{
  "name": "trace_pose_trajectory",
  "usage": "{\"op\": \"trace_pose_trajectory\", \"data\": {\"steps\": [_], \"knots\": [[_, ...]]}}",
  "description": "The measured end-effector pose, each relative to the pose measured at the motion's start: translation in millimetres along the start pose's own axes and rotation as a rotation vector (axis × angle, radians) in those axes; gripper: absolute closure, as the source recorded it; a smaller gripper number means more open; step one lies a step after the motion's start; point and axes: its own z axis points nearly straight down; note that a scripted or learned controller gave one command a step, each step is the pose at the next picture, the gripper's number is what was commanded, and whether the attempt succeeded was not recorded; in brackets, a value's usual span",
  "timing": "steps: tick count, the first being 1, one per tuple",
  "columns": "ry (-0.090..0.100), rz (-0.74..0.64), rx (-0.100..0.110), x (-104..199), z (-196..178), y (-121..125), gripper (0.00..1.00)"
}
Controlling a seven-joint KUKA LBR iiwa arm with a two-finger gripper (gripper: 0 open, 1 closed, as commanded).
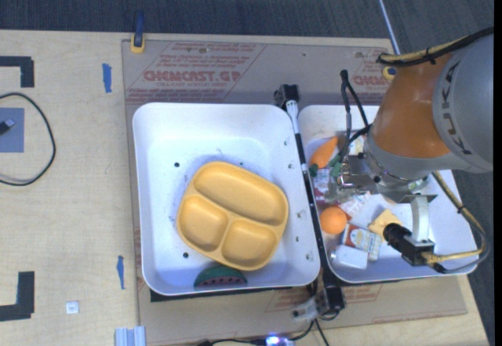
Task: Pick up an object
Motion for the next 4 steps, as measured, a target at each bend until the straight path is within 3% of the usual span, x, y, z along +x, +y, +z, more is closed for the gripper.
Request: {"op": "trace_pose_trajectory", "data": {"steps": [1, 3, 4], "knots": [[0.000, 0.000, 0.000, 0, 0, 0, 0.00], [0.000, 0.000, 0.000, 0, 0, 0, 0.00], [-0.001, 0.002, 0.003, -94, 50, -2, 0.00]]}}
